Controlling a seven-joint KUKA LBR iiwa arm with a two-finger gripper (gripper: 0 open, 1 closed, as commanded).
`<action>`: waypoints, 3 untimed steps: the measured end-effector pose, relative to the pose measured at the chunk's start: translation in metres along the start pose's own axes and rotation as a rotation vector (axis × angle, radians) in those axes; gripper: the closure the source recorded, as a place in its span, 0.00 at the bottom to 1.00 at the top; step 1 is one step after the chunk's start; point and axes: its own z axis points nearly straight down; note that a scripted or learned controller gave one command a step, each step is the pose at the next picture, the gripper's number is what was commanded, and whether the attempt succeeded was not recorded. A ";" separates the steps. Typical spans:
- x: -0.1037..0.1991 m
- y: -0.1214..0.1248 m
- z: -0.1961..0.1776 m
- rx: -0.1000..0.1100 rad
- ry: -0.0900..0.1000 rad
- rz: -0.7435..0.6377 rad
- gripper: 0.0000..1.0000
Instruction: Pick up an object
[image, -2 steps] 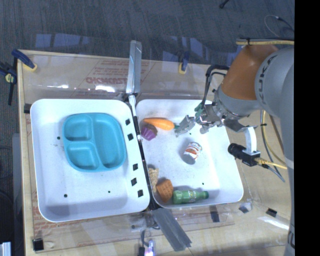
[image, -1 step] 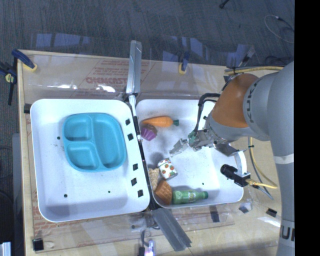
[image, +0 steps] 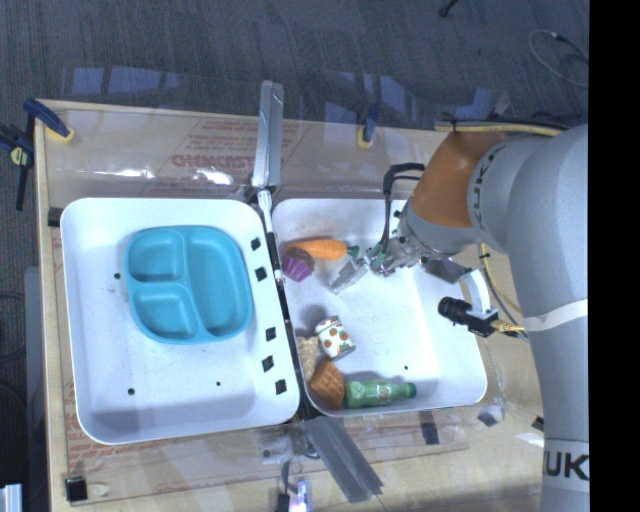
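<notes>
Green bottle (image: 380, 392) lies at lower centre of the right bin (image: 440, 345), label unreadable, well below the gripper (image: 352, 268), whose fingers sit slightly apart on nothing just right of the carrot (image: 318, 248) and purple piece (image: 297, 265); "UK" shows on the arm (image: 560, 300), lower right.

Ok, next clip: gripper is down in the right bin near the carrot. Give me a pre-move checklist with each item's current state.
1. Gripper inside the right bin: ok.
2. Target nearby: carrot and purple piece lie just to its left in the view: ok.
3. Something held between the fingers: cannot tell, tip too small and blurred.
4. Finger opening: cannot tell.
5. Other items away from the gripper: green bottle and patterned block sit toward the near edge: ok.
6. Blue tray sits in the left bin, out of the arm's path: ok.
</notes>
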 end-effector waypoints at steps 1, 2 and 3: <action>0.064 0.075 -0.034 0.000 -0.001 -0.059 0.00; 0.035 0.014 0.000 0.002 0.001 0.099 0.00; 0.031 -0.072 0.001 0.001 0.002 -0.025 0.00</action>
